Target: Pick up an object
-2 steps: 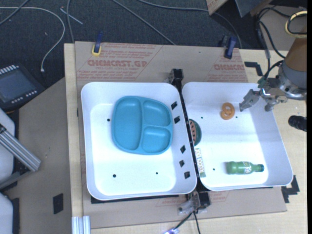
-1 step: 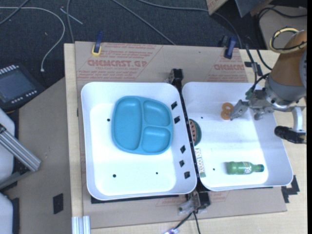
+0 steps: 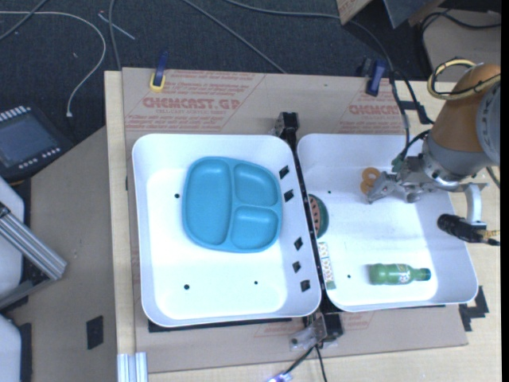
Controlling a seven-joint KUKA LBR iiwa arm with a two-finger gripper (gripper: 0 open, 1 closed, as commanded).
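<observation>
My pincer (image 3: 380, 189) hangs low over the right bin (image 3: 445, 293), near its far wall, beside a small orange-tan thing (image 3: 371, 180) that lies just off its tip. Whether it is spread or closed I cannot tell from this slant, and nothing is plainly caught in it.

The likeliest target here is that orange piece: small and probably light. It looks looped or curled, so I judge a grip across its narrow part is best; it is too small to tell whether it is stiff or soft.

The green bottle (image 3: 398, 274) lies on its side near the bin's front edge, well apart from me. It looks like smooth plastic, light, apt to roll; I would take it across the body. A blue plate (image 3: 232, 204) fills the left bin (image 3: 159, 237).
</observation>
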